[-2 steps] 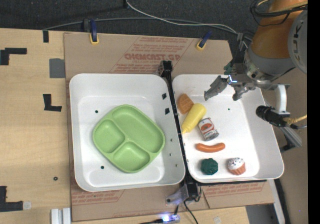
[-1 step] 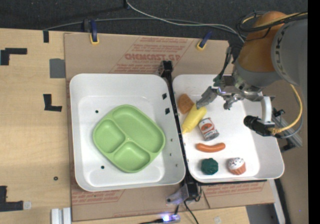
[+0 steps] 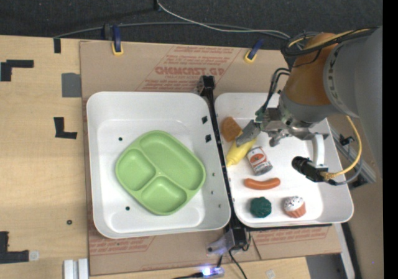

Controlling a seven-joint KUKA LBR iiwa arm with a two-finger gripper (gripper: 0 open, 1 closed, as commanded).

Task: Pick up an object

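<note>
Toy food lies scattered in the right bin (image 3: 341, 209): a yellow banana (image 3: 238, 153) near its left wall, a tan bread-like piece (image 3: 232, 127) just above it, a small can (image 3: 259, 161) with a red and white label whose writing is too small to read, a sausage (image 3: 262, 182) below the can, a dark green lump (image 3: 260, 207) and a cupcake (image 3: 294, 207) with white icing along the lower edge. The tool (image 3: 261, 135) hangs over the upper part of this bin, its two fingers spread apart with nothing between them; one fingertip (image 3: 248, 135) sits just above the banana, the other near the can. The left bin (image 3: 99, 110) carries a green divided plate (image 3: 160, 172). Red print on the cardboard sheet (image 3: 174, 66) under the bins, seen upside down on the desk (image 3: 37, 166), cannot be read with certainty
</note>
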